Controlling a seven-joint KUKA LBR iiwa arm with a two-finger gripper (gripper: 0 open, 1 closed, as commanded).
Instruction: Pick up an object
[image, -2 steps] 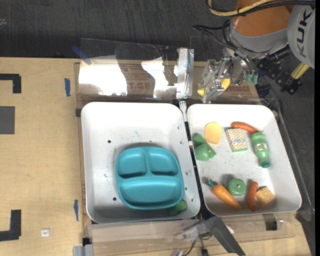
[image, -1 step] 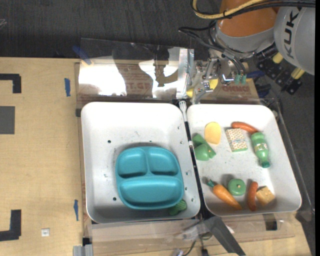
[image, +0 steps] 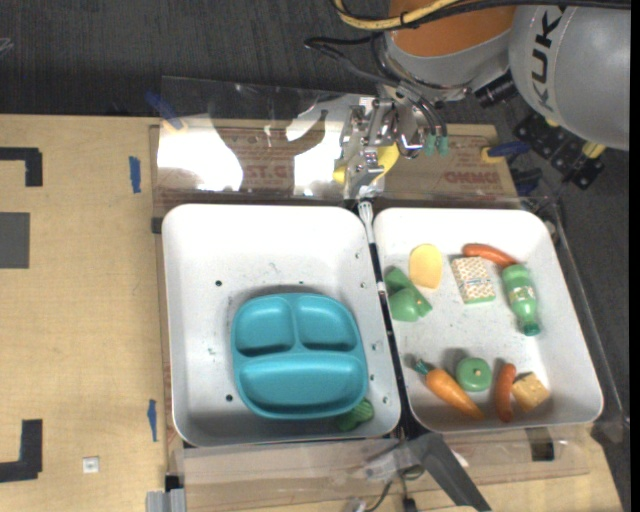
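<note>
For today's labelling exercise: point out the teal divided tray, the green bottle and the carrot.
teal divided tray (image: 297, 365), camera view, on its large front compartment.
green bottle (image: 521, 295), camera view, on the middle of its body.
carrot (image: 449, 392), camera view, on its orange body.

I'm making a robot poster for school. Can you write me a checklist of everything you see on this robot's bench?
Surface: two white bins side by side, left bin and right bin, on a tan bench.
Job's things: in the right bin, a yellow piece, green pepper, cracker-like block, green bottle, two carrots, a round green piece.
Clutter: a teal divided tray in the left bin; something small and green at its lower right edge.
Grippers: the gripper hangs above the bins' far edge, holding nothing that can be seen.
Cables: black cables near the arm's orange band.
Surroundings: blue tape marks on the bench.
</note>
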